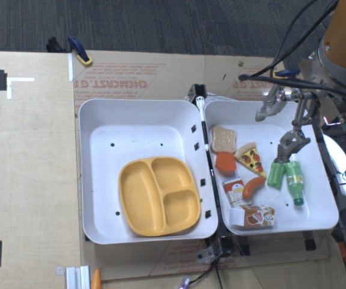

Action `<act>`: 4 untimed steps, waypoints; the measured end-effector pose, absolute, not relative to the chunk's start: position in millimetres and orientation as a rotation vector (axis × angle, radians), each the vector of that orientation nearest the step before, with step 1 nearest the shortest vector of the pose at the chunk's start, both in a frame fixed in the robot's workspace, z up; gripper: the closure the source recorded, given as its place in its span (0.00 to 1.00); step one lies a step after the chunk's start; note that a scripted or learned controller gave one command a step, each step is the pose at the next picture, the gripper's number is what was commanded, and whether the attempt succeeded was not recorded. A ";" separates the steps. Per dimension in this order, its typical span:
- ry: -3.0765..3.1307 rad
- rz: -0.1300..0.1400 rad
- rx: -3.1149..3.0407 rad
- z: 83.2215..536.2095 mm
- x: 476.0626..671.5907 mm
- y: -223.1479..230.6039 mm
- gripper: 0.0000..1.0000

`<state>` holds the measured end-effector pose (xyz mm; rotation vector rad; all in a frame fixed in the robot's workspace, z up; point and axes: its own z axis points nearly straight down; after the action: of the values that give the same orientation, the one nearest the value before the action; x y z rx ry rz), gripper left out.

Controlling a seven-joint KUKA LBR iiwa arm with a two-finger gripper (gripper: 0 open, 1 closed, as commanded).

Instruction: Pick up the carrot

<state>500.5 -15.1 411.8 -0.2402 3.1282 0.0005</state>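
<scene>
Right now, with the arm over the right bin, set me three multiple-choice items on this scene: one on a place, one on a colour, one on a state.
1. Where does the carrot lie?
A. In the yellow plate
B. In the right bin
C. On the bench outside the bins

2. What colour is the divided plate in the left bin?
A. Yellow
B. Blue
C. Red

3. What is the gripper doing?
A. Gripping the carrot
B. Lifting the plate
C. Standing over the green bottle

Key:
1 B: the carrot rests in the right bin, near its front.
2 A: its three sections are yellow.
3 C: its tip is just above the bottle, apart from the carrot.
</scene>
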 end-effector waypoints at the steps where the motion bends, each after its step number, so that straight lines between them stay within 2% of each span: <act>1: 3.118 0.002 -0.351 304.1 484.5 48.6 0.00; 2: 3.096 -0.001 -0.513 245.4 519.0 -12.6 0.00; 3: 3.112 0.002 -0.408 196.3 497.1 80.8 0.00; 4: 3.090 -0.001 -0.525 93.7 524.3 112.5 0.00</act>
<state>524.3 112.5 93.7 -0.5250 3.0904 -0.0009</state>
